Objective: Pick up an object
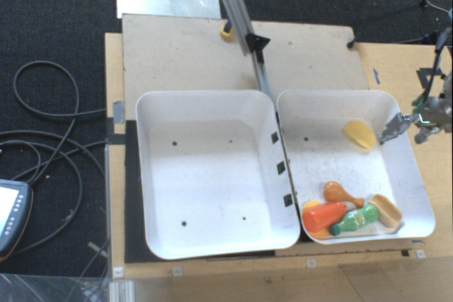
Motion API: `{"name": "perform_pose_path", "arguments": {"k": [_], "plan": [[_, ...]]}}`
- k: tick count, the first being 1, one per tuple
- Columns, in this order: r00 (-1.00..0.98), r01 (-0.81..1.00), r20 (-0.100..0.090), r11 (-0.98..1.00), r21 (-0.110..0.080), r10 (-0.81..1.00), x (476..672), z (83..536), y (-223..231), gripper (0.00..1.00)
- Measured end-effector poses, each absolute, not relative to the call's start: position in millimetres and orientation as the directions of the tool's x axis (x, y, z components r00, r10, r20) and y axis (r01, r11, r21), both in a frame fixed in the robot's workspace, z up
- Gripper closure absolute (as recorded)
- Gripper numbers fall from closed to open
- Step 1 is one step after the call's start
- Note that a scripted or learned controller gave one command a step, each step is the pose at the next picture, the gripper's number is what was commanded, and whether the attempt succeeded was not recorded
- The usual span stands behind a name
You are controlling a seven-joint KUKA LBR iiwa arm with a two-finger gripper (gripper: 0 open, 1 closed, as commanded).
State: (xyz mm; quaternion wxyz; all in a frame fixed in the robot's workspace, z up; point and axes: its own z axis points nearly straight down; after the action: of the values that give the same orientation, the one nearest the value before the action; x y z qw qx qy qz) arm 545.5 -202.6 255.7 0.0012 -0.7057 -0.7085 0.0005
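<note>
The right bin [396, 152] holds several toy items. A yellow wedge [359, 134] lies alone near its far right side. Clustered in the near right corner are an orange drumstick [340, 192], a red-orange pepper [324, 214], a green bottle [356, 219] and a tan bread piece [386, 211]. My gripper [406, 132] hangs over the bin's right rim, just right of the yellow wedge. Its fingers are open and nothing is between them.
The left bin [152, 152] sits beside the right one, split from it by a shared rim with black clips [281, 167]. A slanted metal pole [237, 7] crosses the bench behind the bins. Cables and a tablet [10, 216] lie on the floor at the left.
</note>
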Motion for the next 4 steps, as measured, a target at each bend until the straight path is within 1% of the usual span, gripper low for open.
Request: {"name": "perform_pose_path", "arguments": {"k": [1,2,4], "plan": [[-0.005,1.0,0.0,0.005,0.002,1.0,546.4,258,-202,0.0],[0.0,1.0,0.001,0.0,-0.003,1.0,536.6,202,-202,0.0],[0.0,1.0,0.002,0.0,-0.003,1.0,521.8,112,-200,0.0]]}}
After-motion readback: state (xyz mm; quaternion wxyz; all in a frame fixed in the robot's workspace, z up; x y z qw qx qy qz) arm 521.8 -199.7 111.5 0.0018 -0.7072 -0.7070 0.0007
